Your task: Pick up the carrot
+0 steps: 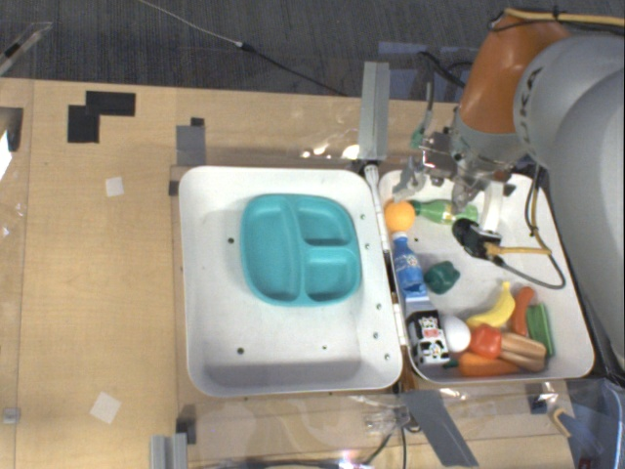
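Seen from above: two white bins side by side. In the left bin [210, 291], a teal divided plate [299, 248]. In the right bin [566, 291], the gripper [441, 172] low over the far end; finger state impossible to tell. At the near edge, possibly the carrot [486, 364], lying among toy food below a banana [494, 309].

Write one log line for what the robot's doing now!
gripper: over right bin, far end | carrot: near end, not held | tray: left bin
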Tool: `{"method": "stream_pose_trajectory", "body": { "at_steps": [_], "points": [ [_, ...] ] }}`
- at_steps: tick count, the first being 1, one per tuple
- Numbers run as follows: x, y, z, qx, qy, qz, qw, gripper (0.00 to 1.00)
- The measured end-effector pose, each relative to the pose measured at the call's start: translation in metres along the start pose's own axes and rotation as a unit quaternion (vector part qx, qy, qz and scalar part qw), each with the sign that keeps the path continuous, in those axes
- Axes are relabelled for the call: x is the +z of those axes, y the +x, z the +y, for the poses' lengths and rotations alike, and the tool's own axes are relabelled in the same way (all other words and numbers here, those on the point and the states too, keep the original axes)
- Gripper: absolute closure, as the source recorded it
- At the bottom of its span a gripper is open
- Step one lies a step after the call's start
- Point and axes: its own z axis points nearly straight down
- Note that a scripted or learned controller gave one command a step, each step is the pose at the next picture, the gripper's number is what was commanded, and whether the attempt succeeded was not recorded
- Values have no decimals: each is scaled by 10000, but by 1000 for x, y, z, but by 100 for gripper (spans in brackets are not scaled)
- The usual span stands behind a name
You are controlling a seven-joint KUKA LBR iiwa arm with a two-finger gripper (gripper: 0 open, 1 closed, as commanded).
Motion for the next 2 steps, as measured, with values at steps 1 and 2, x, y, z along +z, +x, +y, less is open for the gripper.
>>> {"method": "stream_pose_trajectory", "body": {
  "at_steps": [1,2],
  "points": [
    [0,-46,-98,626,5,-3,9980,0],
    [28,-53,-21,537,20,-6,9986,0]
  ]
}}
